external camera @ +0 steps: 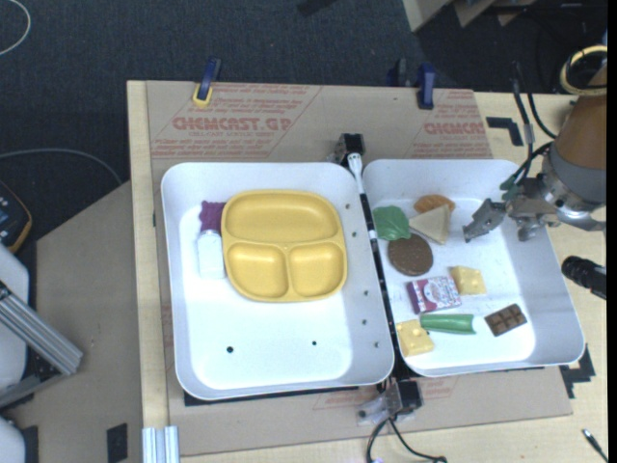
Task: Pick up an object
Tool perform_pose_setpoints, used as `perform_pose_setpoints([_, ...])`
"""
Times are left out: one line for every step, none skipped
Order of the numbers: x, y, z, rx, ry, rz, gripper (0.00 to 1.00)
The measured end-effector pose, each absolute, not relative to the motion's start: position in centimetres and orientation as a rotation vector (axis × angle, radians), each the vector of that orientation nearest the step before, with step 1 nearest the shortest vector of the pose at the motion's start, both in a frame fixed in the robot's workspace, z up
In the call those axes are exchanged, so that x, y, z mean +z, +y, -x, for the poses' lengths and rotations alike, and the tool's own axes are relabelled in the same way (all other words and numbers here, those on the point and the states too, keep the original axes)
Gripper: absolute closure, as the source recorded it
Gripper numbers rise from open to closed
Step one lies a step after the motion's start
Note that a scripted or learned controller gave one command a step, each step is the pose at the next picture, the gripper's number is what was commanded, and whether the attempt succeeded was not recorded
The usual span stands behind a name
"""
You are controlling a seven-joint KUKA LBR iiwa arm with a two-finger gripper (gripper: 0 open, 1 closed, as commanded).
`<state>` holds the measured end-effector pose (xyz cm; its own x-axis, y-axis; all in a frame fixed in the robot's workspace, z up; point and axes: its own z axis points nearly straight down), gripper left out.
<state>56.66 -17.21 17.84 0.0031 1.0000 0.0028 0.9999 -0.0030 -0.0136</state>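
- You have 2 shallow white bins side by side on the bench: the left bin [193, 355] and the right bin [540, 350], their inner rims touching along the middle.
- Your arm [583, 143] comes in from the right over the right bin's upper right part.
- In the left bin, you see a yellow 3-compartment tray [284, 244] in the upper half, with a white bottle [208, 255] just beside its left edge and a purple item [210, 214] above that bottle.
- Your gripper [501, 218] hovers over the right bin; its fingers look spread apart with nothing between them.
- In the right bin, the objects you could pick lie left of and below the gripper: a green piece [391, 222], a pale wedge [433, 225], an orange-brown piece [434, 203], a brown round cookie [411, 256], a pink packet [434, 293], a green stick [447, 323], 2 yellow cubes [469, 280] and a chocolate bar [505, 319].
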Motion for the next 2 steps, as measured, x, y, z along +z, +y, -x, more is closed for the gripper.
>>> perform_pose_setpoints([18.6, -17.2, -57.0, 0.000, -2.221, 2.222, 0.00])
perform_pose_setpoints([13.2, -18.2, -56.9, 0.005, -2.216, 2.218, 0.00])
